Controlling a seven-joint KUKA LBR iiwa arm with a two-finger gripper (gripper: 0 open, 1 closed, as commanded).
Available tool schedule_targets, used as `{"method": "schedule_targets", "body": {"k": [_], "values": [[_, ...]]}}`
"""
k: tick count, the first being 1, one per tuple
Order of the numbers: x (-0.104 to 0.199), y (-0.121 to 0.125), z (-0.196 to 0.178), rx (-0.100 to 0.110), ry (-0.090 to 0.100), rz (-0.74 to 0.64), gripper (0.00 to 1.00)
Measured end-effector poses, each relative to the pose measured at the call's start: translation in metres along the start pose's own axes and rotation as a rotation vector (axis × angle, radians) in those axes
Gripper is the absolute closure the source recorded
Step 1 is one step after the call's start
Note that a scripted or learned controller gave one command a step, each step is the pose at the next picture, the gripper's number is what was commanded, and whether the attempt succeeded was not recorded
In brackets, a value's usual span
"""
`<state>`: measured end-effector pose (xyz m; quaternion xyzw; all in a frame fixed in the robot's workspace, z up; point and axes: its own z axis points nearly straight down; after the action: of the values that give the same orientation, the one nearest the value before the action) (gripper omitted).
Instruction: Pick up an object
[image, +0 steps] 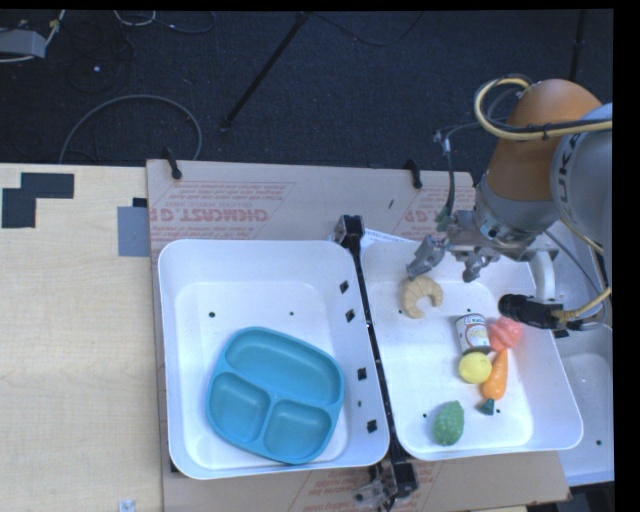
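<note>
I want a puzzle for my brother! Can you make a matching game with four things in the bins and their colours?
Things:
1. tray
2. croissant
3. carrot
4. ball

Colours:
A. yellow
B. blue
C. tan
D. orange

Pairs: 1-B, 2-C, 3-D, 4-A

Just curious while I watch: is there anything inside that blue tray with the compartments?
Nothing lies in the blue tray; all three compartments show bare. It sits alone in the left bin. The tray covers the bin floor beneath it, so that part cannot be seen.
</note>
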<state>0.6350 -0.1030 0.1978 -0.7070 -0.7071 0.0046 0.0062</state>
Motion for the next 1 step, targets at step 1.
{"method": "schedule_targets", "body": {"k": [1], "values": [[-0.0002,0.0026,-0.0067,-0.012,-0.001,-0.001,0.00]]}}
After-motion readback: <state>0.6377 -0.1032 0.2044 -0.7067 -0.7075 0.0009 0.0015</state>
